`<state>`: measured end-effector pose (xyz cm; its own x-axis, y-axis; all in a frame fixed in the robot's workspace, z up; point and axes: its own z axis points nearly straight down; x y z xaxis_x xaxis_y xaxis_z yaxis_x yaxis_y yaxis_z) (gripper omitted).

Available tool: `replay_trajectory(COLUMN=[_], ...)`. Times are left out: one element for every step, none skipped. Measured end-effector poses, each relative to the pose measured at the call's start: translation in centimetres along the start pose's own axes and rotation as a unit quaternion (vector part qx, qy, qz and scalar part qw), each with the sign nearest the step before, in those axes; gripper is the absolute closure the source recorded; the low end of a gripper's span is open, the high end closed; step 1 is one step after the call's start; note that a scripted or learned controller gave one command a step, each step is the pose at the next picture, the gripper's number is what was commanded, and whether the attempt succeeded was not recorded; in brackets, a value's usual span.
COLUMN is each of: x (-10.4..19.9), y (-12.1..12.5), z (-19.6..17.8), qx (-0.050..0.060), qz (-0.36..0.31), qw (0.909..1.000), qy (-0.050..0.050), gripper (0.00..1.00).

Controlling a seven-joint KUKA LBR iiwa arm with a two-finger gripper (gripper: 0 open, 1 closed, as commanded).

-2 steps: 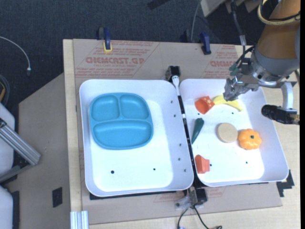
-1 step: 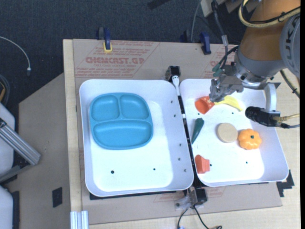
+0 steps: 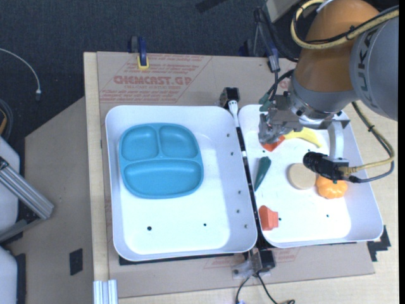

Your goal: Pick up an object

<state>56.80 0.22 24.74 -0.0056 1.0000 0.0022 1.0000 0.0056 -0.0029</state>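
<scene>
My gripper (image 3: 273,132) hangs low over the back left part of the right bin (image 3: 354,227). A small red object (image 3: 272,145) peeks out right under its tip; whether it is gripped is hidden. Touching the gripper's right side lies a yellow banana (image 3: 306,137). Further forward in this bin are a green pepper-like piece (image 3: 262,171), an orange-red block (image 3: 269,217), a beige round piece (image 3: 302,177) and an orange fruit (image 3: 331,188).
The left bin (image 3: 183,233) holds a blue divided plate (image 3: 161,159). A black clamp (image 3: 229,97) sits at the back between the bins. A black part of the arm (image 3: 324,164) with a yellow cable reaches over the right bin.
</scene>
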Motion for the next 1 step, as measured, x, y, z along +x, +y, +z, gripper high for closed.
replay_trajectory(x=[5.82], y=[-1.28], z=[-0.16], qx=[0.0], qz=[-0.001], qw=[1.0], qy=[0.0], gripper=[1.0])
